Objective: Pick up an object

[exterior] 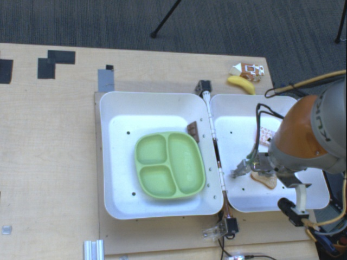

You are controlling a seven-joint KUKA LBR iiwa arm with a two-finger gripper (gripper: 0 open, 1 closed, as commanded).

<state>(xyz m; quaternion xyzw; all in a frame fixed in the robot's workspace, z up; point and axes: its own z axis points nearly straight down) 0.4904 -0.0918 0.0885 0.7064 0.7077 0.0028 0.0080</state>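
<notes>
- Grey arm with an orange band (pixel 303 131) reaches over the right shallow white bin (pixel 238 129); its jaws (pixel 246 168) hang low near that bin's front edge, and I cannot tell their width.
- Just beside them lies a tan wedge-shaped toy (pixel 265 180), the likeliest target.
- Left shallow white bin (pixel 116 145) holds a green three-compartment plate (pixel 169 166).
- Yellow toy banana (pixel 241 84) lies by the desk's (pixel 49 145) far edge.
- Risk: closing slightly off-centre could nudge the flat wedge away.
- No writing is readable.
</notes>
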